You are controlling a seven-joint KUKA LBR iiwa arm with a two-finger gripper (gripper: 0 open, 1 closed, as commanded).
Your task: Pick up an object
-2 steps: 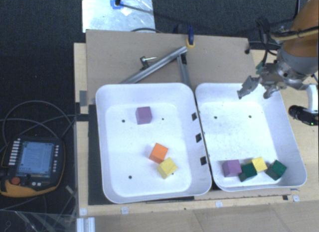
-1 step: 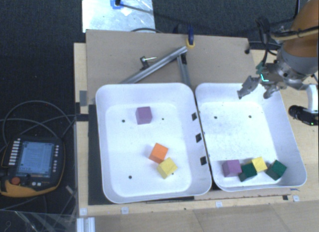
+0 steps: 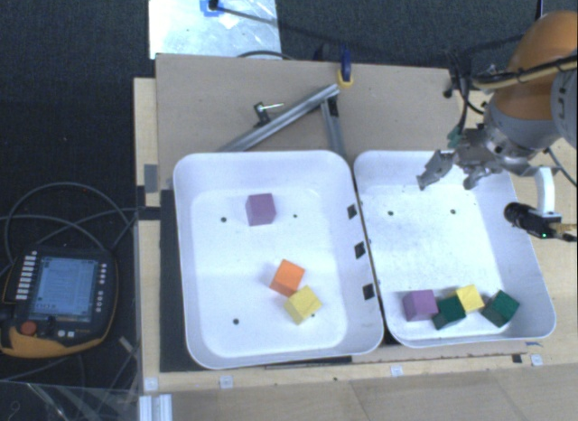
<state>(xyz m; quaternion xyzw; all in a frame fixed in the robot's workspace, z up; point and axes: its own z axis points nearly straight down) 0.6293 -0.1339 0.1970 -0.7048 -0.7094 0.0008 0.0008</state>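
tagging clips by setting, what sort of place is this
Probably a robotics lab bench: a teach pendant lies on the dark carpet beside it, the gripper hangs over two white bins holding coloured blocks.

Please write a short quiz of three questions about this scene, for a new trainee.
1. True or false: the orange cube touches the yellow cube in the left bin.
2. How many cubes lie in the right bin? A) two B) four C) six
3. Fill in: the gripper is over the right bin's ____ part, far or near.

Key: 1 true; 2 B; 3 far.
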